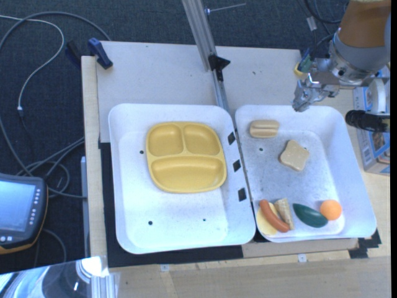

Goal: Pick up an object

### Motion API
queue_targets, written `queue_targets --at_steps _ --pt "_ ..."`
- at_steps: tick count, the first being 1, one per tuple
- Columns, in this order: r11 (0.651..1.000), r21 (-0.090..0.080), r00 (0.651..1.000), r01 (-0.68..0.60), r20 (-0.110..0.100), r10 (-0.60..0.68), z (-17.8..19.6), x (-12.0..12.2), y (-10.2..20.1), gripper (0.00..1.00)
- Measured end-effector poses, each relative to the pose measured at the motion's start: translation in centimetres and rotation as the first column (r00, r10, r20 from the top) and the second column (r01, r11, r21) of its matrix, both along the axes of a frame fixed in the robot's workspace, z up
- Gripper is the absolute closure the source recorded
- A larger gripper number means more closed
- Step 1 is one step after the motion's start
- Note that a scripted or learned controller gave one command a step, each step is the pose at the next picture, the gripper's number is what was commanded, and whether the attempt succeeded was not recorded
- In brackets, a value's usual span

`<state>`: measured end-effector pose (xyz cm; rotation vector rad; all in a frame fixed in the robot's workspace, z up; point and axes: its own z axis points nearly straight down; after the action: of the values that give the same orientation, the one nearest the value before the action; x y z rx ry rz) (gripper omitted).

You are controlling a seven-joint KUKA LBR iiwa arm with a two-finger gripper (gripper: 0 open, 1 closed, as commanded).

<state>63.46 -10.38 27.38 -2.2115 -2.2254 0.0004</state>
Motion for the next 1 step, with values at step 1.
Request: queue_targets --at_steps 1 --pt "1.000 0.000 1.000 0.001 0.001 -0.001 0.03 -1.79 4.94 1.00"
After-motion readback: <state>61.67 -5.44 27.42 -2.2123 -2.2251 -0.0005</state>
